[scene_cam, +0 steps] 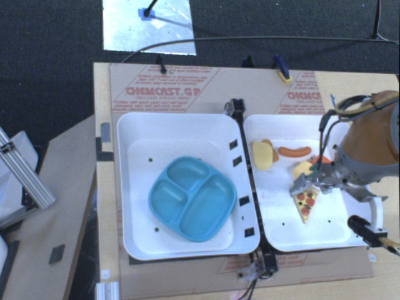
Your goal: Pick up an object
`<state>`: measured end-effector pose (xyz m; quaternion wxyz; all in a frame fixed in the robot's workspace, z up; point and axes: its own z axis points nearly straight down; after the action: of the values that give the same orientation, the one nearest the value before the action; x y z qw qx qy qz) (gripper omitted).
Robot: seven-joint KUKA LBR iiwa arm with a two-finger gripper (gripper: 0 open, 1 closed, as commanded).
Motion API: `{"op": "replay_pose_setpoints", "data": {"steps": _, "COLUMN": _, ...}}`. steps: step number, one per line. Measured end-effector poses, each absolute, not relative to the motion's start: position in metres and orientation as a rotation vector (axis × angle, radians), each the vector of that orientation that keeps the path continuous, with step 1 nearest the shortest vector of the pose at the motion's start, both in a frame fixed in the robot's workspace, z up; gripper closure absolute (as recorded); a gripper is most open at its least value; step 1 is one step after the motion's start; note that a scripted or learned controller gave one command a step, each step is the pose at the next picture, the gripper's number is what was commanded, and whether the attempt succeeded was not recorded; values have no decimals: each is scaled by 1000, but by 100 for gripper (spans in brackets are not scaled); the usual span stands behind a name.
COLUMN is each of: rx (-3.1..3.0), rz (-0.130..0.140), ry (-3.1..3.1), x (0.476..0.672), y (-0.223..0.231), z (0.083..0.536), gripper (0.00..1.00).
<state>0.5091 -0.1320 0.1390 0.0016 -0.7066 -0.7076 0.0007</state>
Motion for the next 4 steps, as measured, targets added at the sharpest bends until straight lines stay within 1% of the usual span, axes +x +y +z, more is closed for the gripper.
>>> {"op": "replay_pose_setpoints", "data": {"steps": 1, "rx": -2223, "rz": -2, "ry": -2225, "x": 511, "y": -132, "z": 89, "gripper": 0}}
{"op": "replay_pose_setpoints", "data": {"steps": 2, "rx": -2232, "rz": -8, "ry": -2231, "x": 513, "y": -134, "z": 104, "gripper": 100}}
{"op": "replay_pose_setpoints", "data": {"steps": 4, "rx": -2222, "rz": -7, "ry": -2232, "x": 508, "y": -137, "z": 230, "gripper": 100}}
